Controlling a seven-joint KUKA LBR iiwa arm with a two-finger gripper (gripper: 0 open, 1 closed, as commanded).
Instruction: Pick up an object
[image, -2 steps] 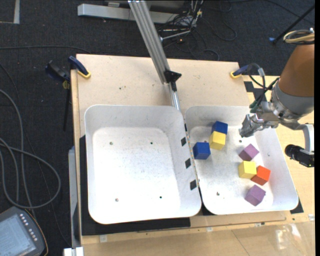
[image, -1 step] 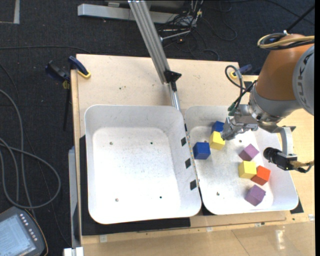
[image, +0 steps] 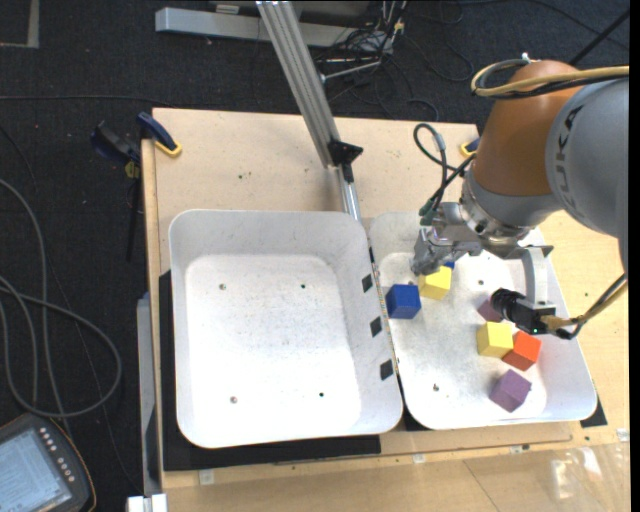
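Right bin (image: 560, 405), approach step — gripper (image: 433, 258) poised over yellow cube (image: 436, 283), blue cube (image: 403, 301) at its 8 o'clock; finger spread indiscernible — next: descend, close.

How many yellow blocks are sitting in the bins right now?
2, both in the right bin. One yellow block lies just under the gripper, beside the blue block. The other yellow block touches the orange block. The arm may hide more.

Right bin (image: 560, 405) holds six blocks: blue (image: 403, 300) at nine o'clock, yellow (image: 436, 283) beside it, and mauve (image: 489, 310), yellow (image: 494, 339), orange (image: 521, 349) and purple (image: 511, 389) toward four o'clock.
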